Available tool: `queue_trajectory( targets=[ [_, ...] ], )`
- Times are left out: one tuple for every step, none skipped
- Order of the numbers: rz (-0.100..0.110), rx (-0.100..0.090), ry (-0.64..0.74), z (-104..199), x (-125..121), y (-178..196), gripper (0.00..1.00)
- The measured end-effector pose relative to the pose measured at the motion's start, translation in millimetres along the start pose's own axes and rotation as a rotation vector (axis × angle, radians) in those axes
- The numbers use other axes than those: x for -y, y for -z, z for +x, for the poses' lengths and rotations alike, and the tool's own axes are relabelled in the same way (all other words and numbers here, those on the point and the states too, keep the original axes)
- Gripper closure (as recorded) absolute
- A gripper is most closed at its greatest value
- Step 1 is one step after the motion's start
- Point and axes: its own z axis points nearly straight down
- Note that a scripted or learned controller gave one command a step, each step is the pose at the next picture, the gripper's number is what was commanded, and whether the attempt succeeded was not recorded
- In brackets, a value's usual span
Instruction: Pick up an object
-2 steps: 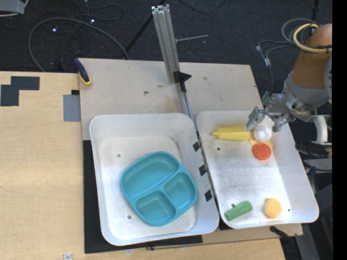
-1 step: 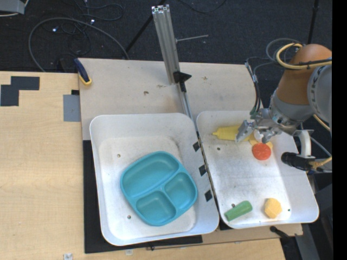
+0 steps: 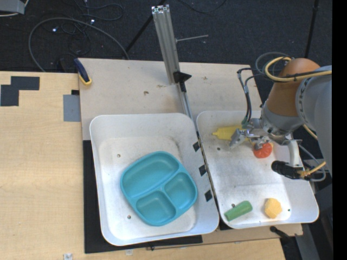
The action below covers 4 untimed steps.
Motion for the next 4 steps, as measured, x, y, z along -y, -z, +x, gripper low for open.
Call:
queue_trajectory(
  targets=[
    [0.0,0.0,0.0,-0.6,0.2,11.1,1.0],
    [-0.006,0.001,0.001,-0.3,-9.6,59.5,1.0],
    [-0.005,0.001,0.002,-0.6,-3.6,120.9,1.0],
    [-0.005,0.001,0.002,-1.8,-3.9,153.7,1.0]
  ],
)
